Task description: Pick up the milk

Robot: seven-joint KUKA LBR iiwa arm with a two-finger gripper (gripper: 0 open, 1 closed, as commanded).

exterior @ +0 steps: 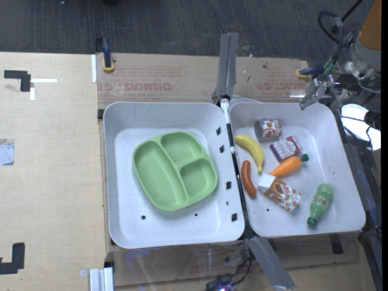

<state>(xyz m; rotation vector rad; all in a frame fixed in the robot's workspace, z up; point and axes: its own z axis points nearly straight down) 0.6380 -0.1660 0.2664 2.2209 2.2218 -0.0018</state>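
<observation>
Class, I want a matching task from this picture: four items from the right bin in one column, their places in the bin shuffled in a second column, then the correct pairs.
Items
1. banana
2. green bottle
3. carrot
4. sausage

Places
A. near the bin's front right corner
B. middle of the bin, leaf end pointing right
C. along the left wall, below the banana
D. upper left, curving downward

Pairs: 1-D, 2-A, 3-B, 4-C
</observation>
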